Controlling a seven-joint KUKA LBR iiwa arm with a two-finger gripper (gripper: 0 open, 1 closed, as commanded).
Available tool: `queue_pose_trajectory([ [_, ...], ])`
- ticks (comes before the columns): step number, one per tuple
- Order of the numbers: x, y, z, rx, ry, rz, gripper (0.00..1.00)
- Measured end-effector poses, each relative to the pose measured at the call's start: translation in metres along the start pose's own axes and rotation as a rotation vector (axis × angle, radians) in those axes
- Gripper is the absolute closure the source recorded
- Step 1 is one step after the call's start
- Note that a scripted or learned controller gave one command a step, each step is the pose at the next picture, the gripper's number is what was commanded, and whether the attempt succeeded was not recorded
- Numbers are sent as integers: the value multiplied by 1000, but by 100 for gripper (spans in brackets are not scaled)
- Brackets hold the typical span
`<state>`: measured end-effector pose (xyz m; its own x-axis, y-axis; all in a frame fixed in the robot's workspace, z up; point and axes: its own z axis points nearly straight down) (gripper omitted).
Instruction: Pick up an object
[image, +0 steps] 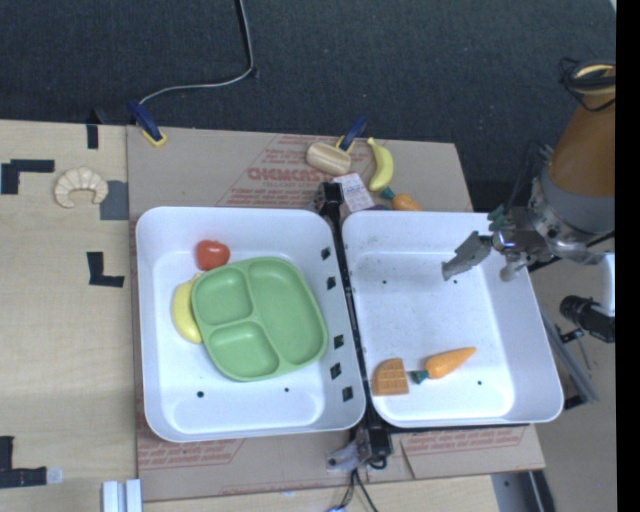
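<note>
arm: (575, 170) grey with orange band, reaching in from the right, wrist over the right bin's far right edge

claw: (487, 252) fingers spread apart, nothing between them, hanging over the far right part of the right bin (looks above the floor, height hard to judge)

right bin: (420, 300) white, shallow; carrot and cracker at its near side

carrot: (446, 363) orange toy, lying on its side, tip pointing right and a little far, green stub at its left end; well apart from the claw, nearer than it

cracker: (391, 378) small tan wedge (bread or cracker, can't tell), just left of the carrot's stub, maybe touching

left bin: (160, 300) holds plate, tomato, banana

plate: (258, 318) green, three compartments, tilted in the bin's middle

tomato: (211, 254) red, far of the plate, touching its rim or nearly

banana: (185, 312) yellow, tucked at the plate's left edge

table: (60, 300) croissant (80, 186) far left; more toy food past the bins' far edge

likely target: carrot, closest free thing in the claw's bin

handling guess: hollow plastic, light, stiff, smooth, so slippery; tapered body may squirt out toward the tip

where to grip: across the thick middle, fingers square to its long axis, not the thin tip; keep off the cracker

risk: it rolls or skids on the slick bin floor if one finger touches first

progress: nothing held, approach not yet made
</note>
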<state>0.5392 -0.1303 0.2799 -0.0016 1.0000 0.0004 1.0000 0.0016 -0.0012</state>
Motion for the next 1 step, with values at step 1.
queue_pose_trajectory([
  [1, -19, -56, 114, 2, 1, 2, 0],
])
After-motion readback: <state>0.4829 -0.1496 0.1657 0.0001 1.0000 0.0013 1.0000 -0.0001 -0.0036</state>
